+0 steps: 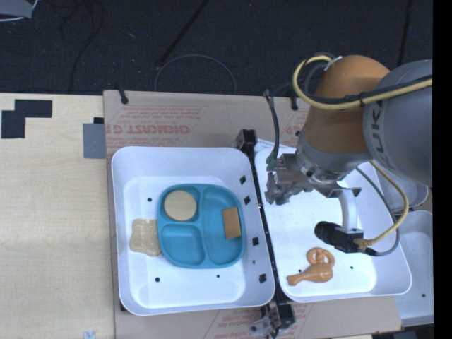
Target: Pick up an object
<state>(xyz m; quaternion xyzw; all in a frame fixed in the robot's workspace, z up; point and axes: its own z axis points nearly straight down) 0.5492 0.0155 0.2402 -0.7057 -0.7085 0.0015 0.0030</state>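
- Grey arm with orange band reaches over the right white bin, gripper near that bin's left wall; can't tell its state
- Orange-tan curved toy piece lies on the right bin's floor, well apart from the gripper
- Left white bin holds a blue 3-compartment tray with a round tan disc and a brown block
- Pale yellow lumpy piece touches the tray's left edge

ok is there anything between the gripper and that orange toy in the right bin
Nothing visible. The gripper hangs over the right bin near its left wall, and bare white floor lies between it and the orange toy.
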